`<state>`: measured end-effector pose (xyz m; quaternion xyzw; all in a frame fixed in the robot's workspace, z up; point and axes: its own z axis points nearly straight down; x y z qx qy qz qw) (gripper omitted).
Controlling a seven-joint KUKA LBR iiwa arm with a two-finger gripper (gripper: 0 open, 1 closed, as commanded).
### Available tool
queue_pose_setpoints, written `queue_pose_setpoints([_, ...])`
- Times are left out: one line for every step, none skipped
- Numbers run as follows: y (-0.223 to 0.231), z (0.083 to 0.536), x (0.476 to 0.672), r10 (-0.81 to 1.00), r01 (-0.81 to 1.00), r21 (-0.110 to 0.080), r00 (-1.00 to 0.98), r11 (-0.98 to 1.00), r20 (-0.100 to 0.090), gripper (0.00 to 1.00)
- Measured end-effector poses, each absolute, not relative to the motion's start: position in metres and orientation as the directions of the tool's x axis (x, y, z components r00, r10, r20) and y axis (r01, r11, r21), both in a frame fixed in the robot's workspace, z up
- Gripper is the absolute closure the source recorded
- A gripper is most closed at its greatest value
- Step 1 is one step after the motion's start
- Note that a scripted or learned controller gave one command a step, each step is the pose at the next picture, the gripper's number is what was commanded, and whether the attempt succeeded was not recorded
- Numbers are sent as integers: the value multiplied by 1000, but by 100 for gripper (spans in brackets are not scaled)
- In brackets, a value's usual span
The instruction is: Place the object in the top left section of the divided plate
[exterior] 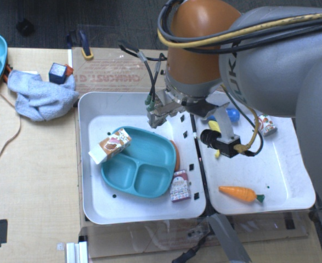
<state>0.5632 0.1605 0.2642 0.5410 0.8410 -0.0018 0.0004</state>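
A teal divided plate (144,166) lies in the left bin (95,201). A small brown-and-white carton (115,143) rests tilted on the plate's top left section, overhanging its rim. My gripper (157,116) hangs above the bin's back right part, just beyond the plate's far edge and to the right of the carton. Nothing shows beneath it. The arm's big orange and grey body hides the back of both bins.
A second small carton (180,186) lies against the plate's lower right rim. The right bin (292,201) holds a carrot (242,193), a yellow item (214,127), a blue ball (232,114) and a small packet (267,125). A grey cloth (43,95) lies on the bench at left.
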Motion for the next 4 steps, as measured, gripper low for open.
queue_pose_setpoints([193,220,478,980,980,-5,-201,201,-2,100])
queue_pose_setpoints([193,221,478,980,980,-4,-200,200,-2,0])
queue_pose_setpoints([141,287,586,976,976,-2,-217,217,-3,0])
queue_pose_setpoints([187,92,583,991,991,1,135,-135,-2,0])
